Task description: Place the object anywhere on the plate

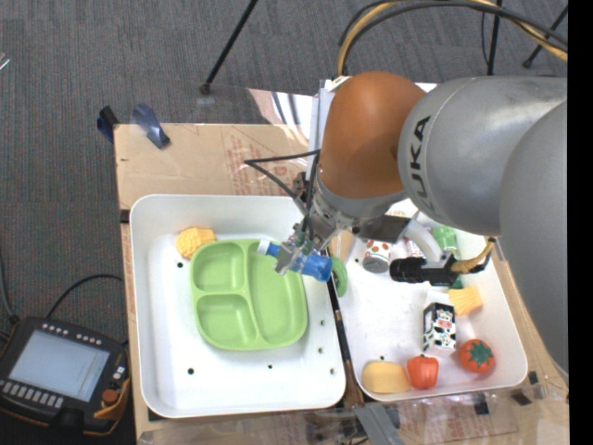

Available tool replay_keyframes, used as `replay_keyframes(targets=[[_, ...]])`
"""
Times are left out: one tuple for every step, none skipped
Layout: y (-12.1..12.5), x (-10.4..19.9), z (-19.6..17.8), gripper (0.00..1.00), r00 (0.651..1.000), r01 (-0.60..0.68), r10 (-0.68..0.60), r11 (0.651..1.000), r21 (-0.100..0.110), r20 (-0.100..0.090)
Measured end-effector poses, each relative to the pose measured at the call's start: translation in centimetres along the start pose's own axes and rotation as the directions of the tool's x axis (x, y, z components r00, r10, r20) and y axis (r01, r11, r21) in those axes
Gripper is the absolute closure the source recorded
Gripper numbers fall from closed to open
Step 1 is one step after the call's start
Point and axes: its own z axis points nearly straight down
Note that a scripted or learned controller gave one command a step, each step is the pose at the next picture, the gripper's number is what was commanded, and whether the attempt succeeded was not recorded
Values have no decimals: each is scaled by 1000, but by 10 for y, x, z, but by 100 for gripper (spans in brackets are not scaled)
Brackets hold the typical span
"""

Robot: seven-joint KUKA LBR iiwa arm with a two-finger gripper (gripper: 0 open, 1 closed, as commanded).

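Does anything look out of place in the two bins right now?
One thing: a small green item sits on the rim between the two bins, in neither one. The blue bottle lies tilted at the gripper, over the green plate's right edge.

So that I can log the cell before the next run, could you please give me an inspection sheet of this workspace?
Surface: left bin and right bin side by side, with cardboard behind.
Job's things: green plate in the left bin; blue bottle over the plate's right rim.
Clutter: corn beside the plate; carton, tomato and pepper in the right bin.
Grippers: gripper, fingers shut on the bottle.
Cables: yellow cable arcing over the arm.
Surroundings: pendant on the carpet at left; stand leg behind.
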Motion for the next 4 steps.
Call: replay_keyframes(targets=[[-98, -11, -76, 100, 999, 53, -53, 999, -5, 8], [-57, 56, -44, 100, 997, 72, -72, 997, 5, -2], [-6, 62, -4, 100, 969, 247, -247, 969, 5, -3], [-19, 2, -55, 100, 900, 437, -437, 900, 0, 3]])
